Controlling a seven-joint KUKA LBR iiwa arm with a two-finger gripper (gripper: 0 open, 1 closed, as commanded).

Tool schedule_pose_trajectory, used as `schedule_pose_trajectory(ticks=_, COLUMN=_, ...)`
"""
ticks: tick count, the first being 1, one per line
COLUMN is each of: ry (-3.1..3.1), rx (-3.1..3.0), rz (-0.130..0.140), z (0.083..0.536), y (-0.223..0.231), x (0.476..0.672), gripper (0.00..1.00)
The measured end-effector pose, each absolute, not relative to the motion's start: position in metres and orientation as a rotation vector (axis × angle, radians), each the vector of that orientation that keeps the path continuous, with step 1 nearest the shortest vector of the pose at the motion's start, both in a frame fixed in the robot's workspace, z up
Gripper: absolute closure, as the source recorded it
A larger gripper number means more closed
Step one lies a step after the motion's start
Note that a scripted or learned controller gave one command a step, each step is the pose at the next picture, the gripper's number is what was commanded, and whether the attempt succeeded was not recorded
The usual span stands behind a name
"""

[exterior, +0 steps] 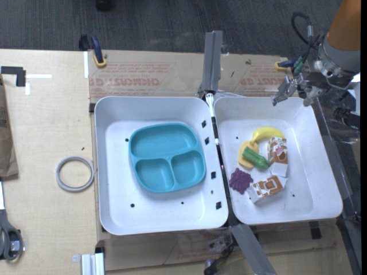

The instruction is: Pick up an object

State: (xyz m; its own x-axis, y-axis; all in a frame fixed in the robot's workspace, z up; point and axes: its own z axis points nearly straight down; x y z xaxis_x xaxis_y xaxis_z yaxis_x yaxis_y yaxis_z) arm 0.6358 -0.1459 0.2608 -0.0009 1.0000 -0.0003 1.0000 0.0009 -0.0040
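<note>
The right bin (304, 193) holds a small pile of toy food. In it are a yellow banana (268, 134), a green piece (256, 157) lying on an orange-yellow piece (246, 161), a purple grape bunch (241, 180) and two white-and-brown cartons (268, 188) (278, 151). My gripper (295, 96) hangs over the bin's far right corner, above and behind the pile. It is open, with nothing between its fingers.
The left bin (109, 153) holds a blue divided tray (167, 157). A grey ring (75, 173) lies on the bench to the left, and scissors (8, 239) sit at the lower left edge. A metal post (212, 62) stands behind the bins' shared wall.
</note>
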Motion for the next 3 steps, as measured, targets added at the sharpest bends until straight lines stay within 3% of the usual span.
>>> schedule_pose_trajectory(ticks=1, ry=-2.262, rx=-2.176, rz=0.004, z=0.160, y=-0.165, x=0.573, gripper=0.00)
schedule_pose_trajectory(ticks=2, ry=-2.280, rx=-2.158, rz=0.002, z=0.091, y=-0.162, x=0.572, gripper=0.00)
schedule_pose_trajectory(ticks=3, ry=-2.275, rx=-2.163, rz=0.004, z=0.099, y=-0.163, x=0.572, gripper=1.00)
